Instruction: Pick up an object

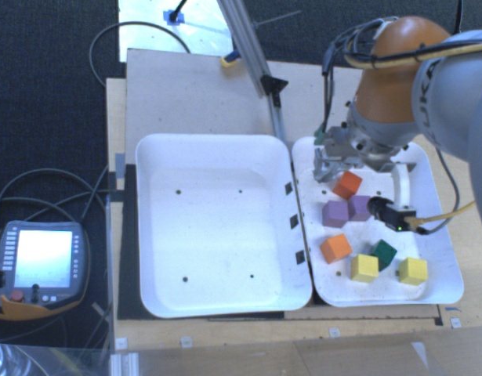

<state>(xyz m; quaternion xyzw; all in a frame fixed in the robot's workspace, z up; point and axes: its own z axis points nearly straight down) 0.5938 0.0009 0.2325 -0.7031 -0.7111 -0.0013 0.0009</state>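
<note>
- Your nearest target is the orange block (348,185), lying in the right bin (444,288) toward its back, just above two purple blocks (335,213).
- The gripper (328,168) hangs just left of that block, near the bin's inner wall; you cannot tell how its jaws stand.
- The arm (397,77) bends in from the right, its orange band above the bin's back edge.
- Nearer the front lie another orange block (335,247), a green block (383,253) and two yellow blocks (364,268).
- The left bin (217,218) offers bare white floor.
- A teach pendant (38,269) sits off the bench at left.
</note>
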